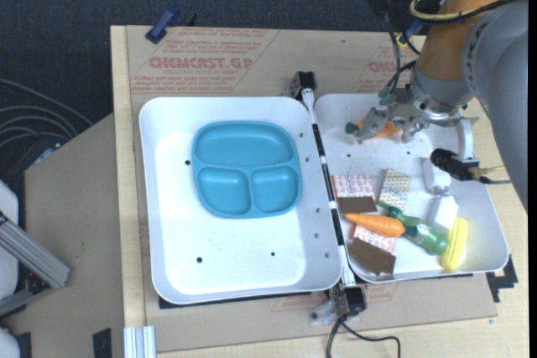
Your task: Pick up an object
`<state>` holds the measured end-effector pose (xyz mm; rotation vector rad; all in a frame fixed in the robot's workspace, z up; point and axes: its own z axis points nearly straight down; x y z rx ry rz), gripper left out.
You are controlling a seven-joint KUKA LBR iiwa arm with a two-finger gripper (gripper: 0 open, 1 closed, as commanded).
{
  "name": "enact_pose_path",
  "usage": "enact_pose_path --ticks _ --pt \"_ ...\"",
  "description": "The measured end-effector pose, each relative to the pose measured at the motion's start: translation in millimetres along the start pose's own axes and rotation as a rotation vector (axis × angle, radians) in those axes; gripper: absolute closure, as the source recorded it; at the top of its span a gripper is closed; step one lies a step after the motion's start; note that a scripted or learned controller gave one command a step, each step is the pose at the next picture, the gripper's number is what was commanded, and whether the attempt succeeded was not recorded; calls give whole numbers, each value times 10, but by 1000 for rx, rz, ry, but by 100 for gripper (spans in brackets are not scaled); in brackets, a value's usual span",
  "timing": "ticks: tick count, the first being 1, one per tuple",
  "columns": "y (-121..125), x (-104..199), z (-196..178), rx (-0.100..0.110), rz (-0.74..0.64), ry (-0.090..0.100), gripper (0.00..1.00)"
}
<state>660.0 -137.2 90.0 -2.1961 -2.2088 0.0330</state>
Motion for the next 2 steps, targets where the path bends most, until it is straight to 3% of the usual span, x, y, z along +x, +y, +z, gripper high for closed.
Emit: enact_pose_path --ticks 1,2 --pt "41 -244 52 -18 4 0 0" --pt "14 -240 -13 -8 5 1 100"
